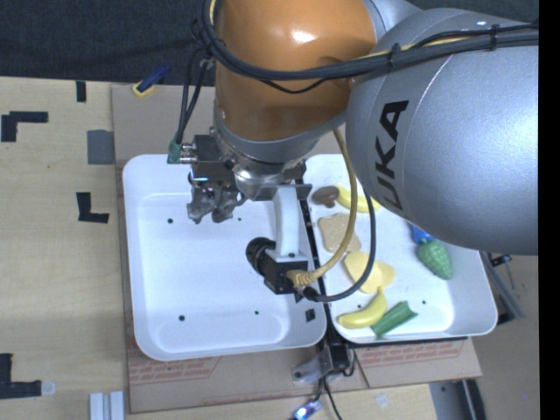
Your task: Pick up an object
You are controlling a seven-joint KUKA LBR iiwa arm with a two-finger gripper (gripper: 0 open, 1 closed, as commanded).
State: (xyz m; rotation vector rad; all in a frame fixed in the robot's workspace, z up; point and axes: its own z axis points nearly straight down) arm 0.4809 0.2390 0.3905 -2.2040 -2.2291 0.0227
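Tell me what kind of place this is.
Likely a robotics lab grasping bench: a KUKA arm over two white bins, toy food like a banana, and black tape marks on the bench.

Arm (367, 86) over left bin (149, 261), toys in right bin (468, 322)

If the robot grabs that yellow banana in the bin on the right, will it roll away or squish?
The banana looks like a glossy plastic toy, so it would probably stay stiff rather than squish. Its curved shape lies flat in the right bin, so rolling seems unlikely, though it may spin if nudged. The smooth skin might slip between fingers.
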